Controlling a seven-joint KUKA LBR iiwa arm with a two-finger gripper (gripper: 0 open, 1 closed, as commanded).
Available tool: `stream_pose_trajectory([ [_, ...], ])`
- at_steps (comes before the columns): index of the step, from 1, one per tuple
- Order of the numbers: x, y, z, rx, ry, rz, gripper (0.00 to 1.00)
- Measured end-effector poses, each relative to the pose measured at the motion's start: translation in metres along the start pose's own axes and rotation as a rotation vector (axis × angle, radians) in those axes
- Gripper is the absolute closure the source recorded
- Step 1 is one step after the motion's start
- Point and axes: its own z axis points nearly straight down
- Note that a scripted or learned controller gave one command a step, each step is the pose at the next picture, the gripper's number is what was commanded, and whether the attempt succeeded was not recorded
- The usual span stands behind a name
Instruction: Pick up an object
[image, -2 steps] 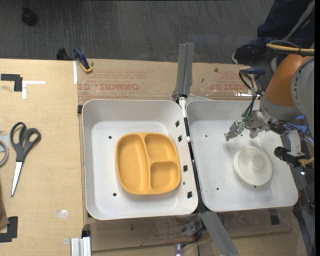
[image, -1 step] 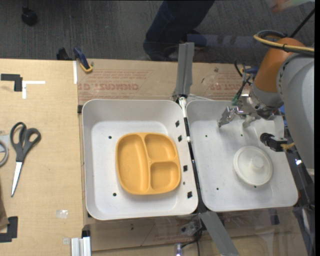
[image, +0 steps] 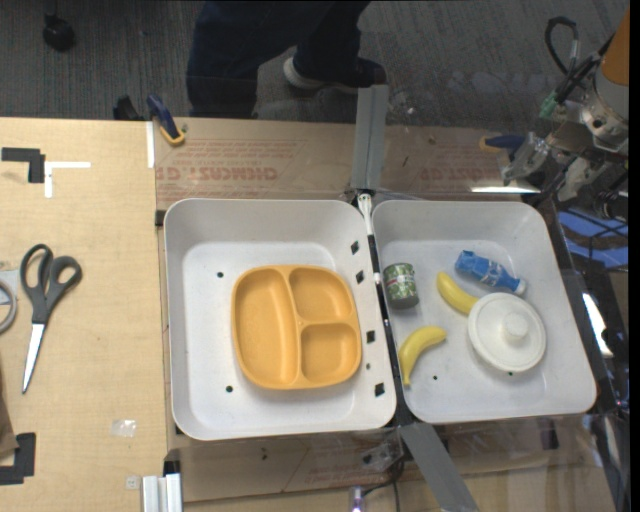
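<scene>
The right bin (image: 560, 395) holds a small green can (image: 401, 285), two yellow bananas (image: 457, 294) (image: 420, 348), a blue packet (image: 488, 271) and a round white lidded bowl (image: 508, 331). A yellow divided plate (image: 297, 326) lies in the left bin (image: 190, 300). My gripper (image: 550, 172) hangs above the far right corner of the right bin, beyond the blue packet. It looks open, with nothing between its fingers. The orange band of the arm (image: 622, 55) shows at the top right.
Scissors (image: 45, 290) lie on the wooden bench at the left. A blue and yellow clamp (image: 165, 120) sits on the cardboard behind the left bin. A metal divider (image: 368, 140) stands between the bins at the back. Cables trail along the right side.
</scene>
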Motion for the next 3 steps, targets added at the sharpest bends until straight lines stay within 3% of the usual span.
stream_pose_trajectory([
  [1, 0.002, 0.001, 0.167, -0.007, 0.001, 0.037, 0.00],
  [2, 0.049, -0.012, 0.194, 0.000, 0.001, 0.027, 0.00],
  [3, -0.024, -0.033, 0.183, 0.001, 0.002, 0.119, 0.00],
])
